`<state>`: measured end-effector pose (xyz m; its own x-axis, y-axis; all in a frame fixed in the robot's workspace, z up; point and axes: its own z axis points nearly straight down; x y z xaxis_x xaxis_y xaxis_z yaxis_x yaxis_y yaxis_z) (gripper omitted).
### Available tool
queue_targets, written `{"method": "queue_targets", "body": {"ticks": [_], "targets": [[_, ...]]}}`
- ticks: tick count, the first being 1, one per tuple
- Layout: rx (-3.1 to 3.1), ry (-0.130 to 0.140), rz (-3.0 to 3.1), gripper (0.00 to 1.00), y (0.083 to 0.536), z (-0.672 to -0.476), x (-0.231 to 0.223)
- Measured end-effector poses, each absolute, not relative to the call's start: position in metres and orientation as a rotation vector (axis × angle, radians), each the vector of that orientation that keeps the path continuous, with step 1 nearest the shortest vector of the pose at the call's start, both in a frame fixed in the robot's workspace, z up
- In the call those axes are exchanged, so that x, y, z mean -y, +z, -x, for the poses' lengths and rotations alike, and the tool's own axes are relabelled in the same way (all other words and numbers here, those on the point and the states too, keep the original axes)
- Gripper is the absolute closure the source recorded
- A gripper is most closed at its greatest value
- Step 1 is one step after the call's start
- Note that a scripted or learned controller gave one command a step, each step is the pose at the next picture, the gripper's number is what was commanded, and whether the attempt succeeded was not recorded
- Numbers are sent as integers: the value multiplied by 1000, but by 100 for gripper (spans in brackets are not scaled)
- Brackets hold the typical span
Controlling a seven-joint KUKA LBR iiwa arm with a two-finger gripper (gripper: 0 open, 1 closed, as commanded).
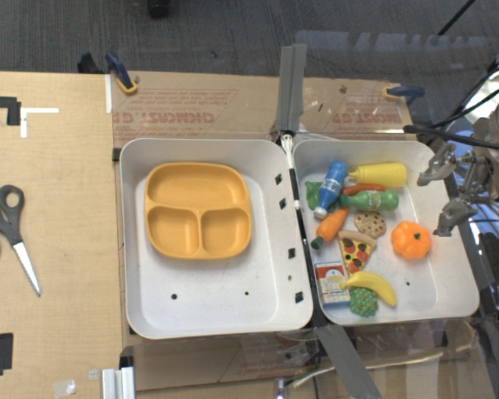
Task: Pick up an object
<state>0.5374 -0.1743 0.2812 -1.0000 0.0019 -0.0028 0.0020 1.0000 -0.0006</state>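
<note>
Camera view, fixed, looking down at a slant on a bench with two white bins.

Left bin: one orange divided plate, three compartments, lying in the upper half.

Right bin: toy foods, clustered toward its left side.
- Yellow bottle, long axis left to right, at the top.
- Blue bottle, tilted, just beside the yellow one.
- Green bottle with a red piece on top, lying across.
- Carrot, slanted.
- Cookie.
- Pizza slice.
- Small carton, near the lower left corner.
- Banana, touching a green broccoli piece.
- Orange pumpkin, round, standing apart from the rest on bare floor.

Gripper: at the right bin's right rim, empty, nothing between its fingers; whether they stand apart or together cannot be told from this angle.

Key relation: the pumpkin lies just to the left of the gripper and slightly below it in the frame, the nearest item by a clear margin. Being round, it has no long axis to align with, and the open floor around it leaves room for the fingers; judged the likeliest target. A rounded body may slip out of a two-finger pinch.

Off-bin: scissors at the bench's left.
</note>
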Motion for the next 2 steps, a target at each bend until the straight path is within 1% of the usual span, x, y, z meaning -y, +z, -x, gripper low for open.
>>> {"method": "queue_targets", "body": {"ticks": [1,2], "targets": [[-3136,0,-165,0,164,-520,200],[-3119,-1,-341,0,93,-559,220]]}}
